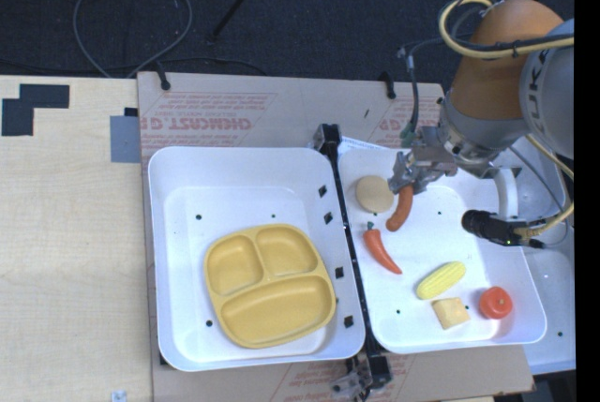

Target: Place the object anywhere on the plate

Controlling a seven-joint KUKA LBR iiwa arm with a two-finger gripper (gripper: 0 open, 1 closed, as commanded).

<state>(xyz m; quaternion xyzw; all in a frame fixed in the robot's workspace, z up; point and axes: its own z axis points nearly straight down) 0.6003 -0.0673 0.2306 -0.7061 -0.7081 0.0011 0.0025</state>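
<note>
The arm [506, 63] reaches over the right bin [525, 335], the yellow plate [270, 286] lies in the left bin [178, 203], and the gripper [410, 187] pinches the sausage [400, 210] by its top end near that bin's far left corner.

I counted two shallow white bins side by side, the left bin [178, 194] and the right bin [525, 316]. The left one held one yellow divided plate [270, 284] with three compartments. The right one held six pieces of toy food: one sausage [401, 208], one round beige bun [374, 195], one red chili pepper [382, 250], one yellow corn cob [441, 279], one pale cube [451, 312] and one tomato [496, 303].
</note>
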